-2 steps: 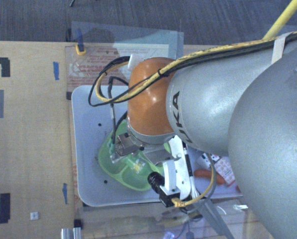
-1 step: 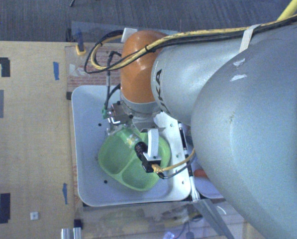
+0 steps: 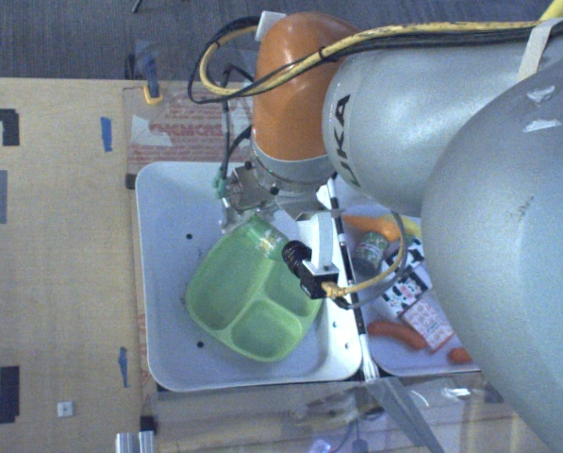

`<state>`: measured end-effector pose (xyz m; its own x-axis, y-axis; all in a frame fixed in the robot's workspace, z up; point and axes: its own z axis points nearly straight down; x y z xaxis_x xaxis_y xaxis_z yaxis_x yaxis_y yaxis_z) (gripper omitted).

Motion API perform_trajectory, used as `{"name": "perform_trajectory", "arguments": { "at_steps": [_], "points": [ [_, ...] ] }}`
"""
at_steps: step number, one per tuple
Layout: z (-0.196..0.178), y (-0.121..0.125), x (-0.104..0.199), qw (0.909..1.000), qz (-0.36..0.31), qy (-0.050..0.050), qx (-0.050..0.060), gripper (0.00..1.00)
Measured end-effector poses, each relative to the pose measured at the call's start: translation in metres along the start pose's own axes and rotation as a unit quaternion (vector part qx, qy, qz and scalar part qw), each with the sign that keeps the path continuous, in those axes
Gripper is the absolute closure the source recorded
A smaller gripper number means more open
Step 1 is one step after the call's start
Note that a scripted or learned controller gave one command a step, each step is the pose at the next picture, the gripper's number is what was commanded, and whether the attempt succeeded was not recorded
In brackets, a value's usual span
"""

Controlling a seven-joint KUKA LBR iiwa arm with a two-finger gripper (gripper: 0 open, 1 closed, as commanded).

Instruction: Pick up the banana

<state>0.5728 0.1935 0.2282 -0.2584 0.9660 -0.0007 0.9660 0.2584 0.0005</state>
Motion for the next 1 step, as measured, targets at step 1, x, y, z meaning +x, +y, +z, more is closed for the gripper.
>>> {"name": "perform_trajectory", "arguments": {
  "at_steps": [1],
  "points": [
    [0.0572,-0.0442,0.0153,0.9908,-0.135,0.001,0.002,1.0]
  ]
}}
